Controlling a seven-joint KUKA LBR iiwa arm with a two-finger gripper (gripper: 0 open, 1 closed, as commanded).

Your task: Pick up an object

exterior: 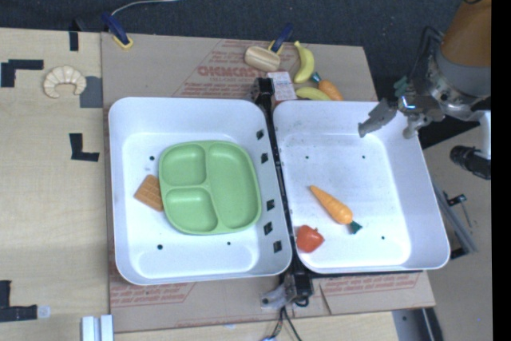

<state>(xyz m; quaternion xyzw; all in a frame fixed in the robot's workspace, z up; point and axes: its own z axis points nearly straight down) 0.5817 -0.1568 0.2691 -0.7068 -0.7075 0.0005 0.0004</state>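
An orange toy carrot [331, 204] lies in the middle of the right bin [415, 196], with its green tip pointing to the front right. A small red toy vegetable [309, 238] rests at that bin's front left corner. My gripper [392, 125] hangs over the right bin's back right edge, well behind the carrot. It is open, with one grey finger [374, 124] reaching left and nothing between the two fingers.
The left bin [128, 132] holds a green divided plate [210, 186] and a tan waffle piece [149, 192] tucked at its left side. Behind the bins lie a bread roll [262, 56], bananas [304, 66] and a croissant [65, 81].
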